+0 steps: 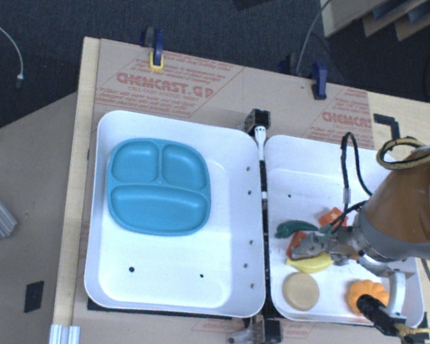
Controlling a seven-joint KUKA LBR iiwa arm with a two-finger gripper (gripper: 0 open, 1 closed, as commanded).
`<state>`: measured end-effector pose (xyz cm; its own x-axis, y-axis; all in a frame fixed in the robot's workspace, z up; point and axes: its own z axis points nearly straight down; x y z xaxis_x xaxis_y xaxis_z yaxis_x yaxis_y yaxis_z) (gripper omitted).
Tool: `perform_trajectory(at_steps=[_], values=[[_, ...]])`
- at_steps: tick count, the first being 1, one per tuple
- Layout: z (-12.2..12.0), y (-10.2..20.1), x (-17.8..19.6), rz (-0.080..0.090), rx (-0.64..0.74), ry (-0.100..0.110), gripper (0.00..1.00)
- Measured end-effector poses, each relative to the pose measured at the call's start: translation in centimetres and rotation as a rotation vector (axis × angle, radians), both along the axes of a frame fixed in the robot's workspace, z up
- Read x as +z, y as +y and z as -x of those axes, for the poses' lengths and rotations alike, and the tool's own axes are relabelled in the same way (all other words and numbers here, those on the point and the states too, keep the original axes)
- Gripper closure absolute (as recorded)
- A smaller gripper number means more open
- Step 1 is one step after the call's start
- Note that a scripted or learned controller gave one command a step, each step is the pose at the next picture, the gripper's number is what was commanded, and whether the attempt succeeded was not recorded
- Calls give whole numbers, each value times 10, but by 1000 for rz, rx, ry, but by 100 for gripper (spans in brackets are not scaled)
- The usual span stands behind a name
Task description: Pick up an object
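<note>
Red lettering reading "CHEMCAST GP" runs across the brown sheet behind both bins. Left bin carries a blue divided plate. Right bin has the claw low over a yellow banana-like toy, beside green and orange pieces; how wide it stands, I cannot tell. A tan disc lies nearer the front.

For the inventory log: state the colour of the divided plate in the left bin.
Light blue; the divided plate shows clearly in the camera view.
</note>
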<state>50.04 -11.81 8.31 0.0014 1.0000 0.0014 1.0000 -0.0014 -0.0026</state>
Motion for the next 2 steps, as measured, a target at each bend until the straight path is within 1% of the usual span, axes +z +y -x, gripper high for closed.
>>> perform_trajectory(at_steps=[1, 2], values=[[-1, 0, 13, 2, 0, -6, 100], [-13, 0, 65, 3, 3, -6, 100]])
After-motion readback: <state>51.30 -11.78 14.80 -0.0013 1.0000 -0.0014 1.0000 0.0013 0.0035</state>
